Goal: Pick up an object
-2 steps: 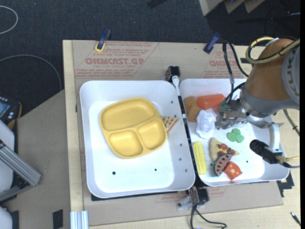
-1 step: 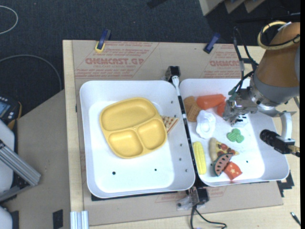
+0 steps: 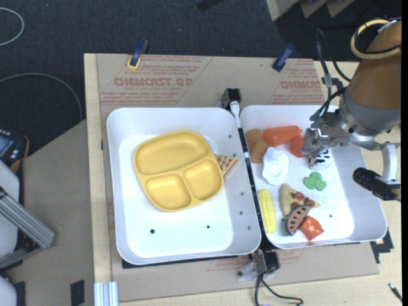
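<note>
Two shallow white bins sit side by side on a cardboard-covered bench. The left bin [image 3: 127, 228] holds one yellow three-compartment plate [image 3: 177, 169] and one small waffle-patterned piece [image 3: 227, 164] wedged between the plate's right edge and the bin wall. The right bin [image 3: 363, 228] holds a spread of toy food: one orange-red carrot-like piece [image 3: 280, 135], one brown bread-like piece [image 3: 257, 143] just left of it, one white fried-egg shape [image 3: 276, 163], one green broccoli-like piece [image 3: 314, 183], one pizza slice [image 3: 294, 197], one corn cob [image 3: 267, 210] lying along the bin's left wall, one watermelon slice [image 3: 297, 218] and one red piece [image 3: 311, 227] touching it.

The grey arm with its orange band reaches in from the right, and the gripper [image 3: 316, 152] hangs low over the upper middle of the right bin, just right of the carrot-like piece and above the broccoli. A small red item [image 3: 297, 146] sits against its left side. The gripper's own body hides its tips, so whether the pincer is apart, together or clamped on anything cannot be told.

Two clamps, one yellow-and-blue [image 3: 136, 55] and one blue [image 3: 283, 57], grip the bench's far edge. The arm is cut off at the frame's right.
</note>
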